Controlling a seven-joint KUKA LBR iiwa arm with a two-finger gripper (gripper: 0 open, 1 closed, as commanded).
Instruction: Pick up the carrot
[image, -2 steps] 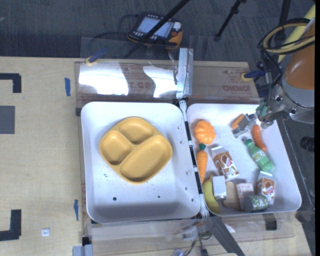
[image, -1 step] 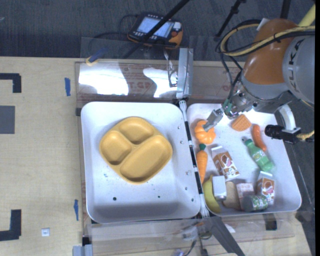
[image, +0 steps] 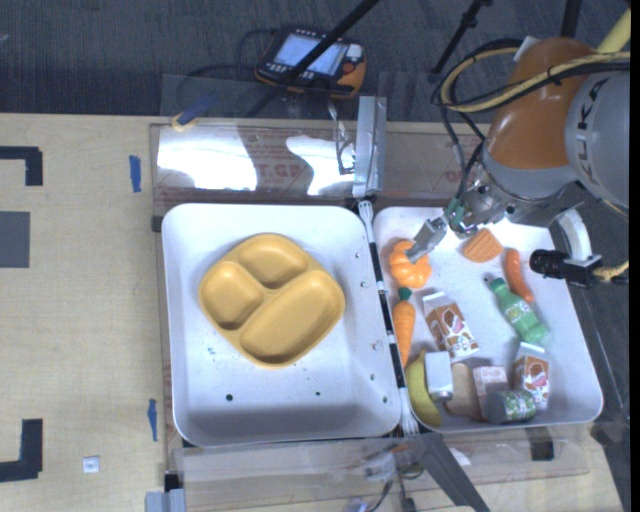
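I have the arm reaching in from the right, its claw (image: 432, 236) low over the upper left part of the right bin (image: 585, 385). I cannot tell whether the claw is open or closed; its tip sits just above a small orange pumpkin (image: 408, 268) and nothing shows gripped in it.

Taking that pumpkin as my landmark: the carrot (image: 403, 325) lies just below it, along the right bin's left wall, its thick end toward the pumpkin and apart from the claw. Right of the carrot I see a small carton (image: 449, 328). Below the carrot is a banana (image: 421, 396), partly under a white block (image: 438, 372). To the pumpkin's right there is an orange wedge-shaped piece (image: 482, 246), then a second, slimmer orange-red piece (image: 517, 274), and a green bottle (image: 517, 312) below it. Further down, near the bin's lower right corner, sit another carton (image: 531, 377) and a green can (image: 510, 405).

Left of the pumpkin, across the divider, the left bin (image: 190, 390) holds a yellow sectioned plate (image: 271, 298) near its middle.
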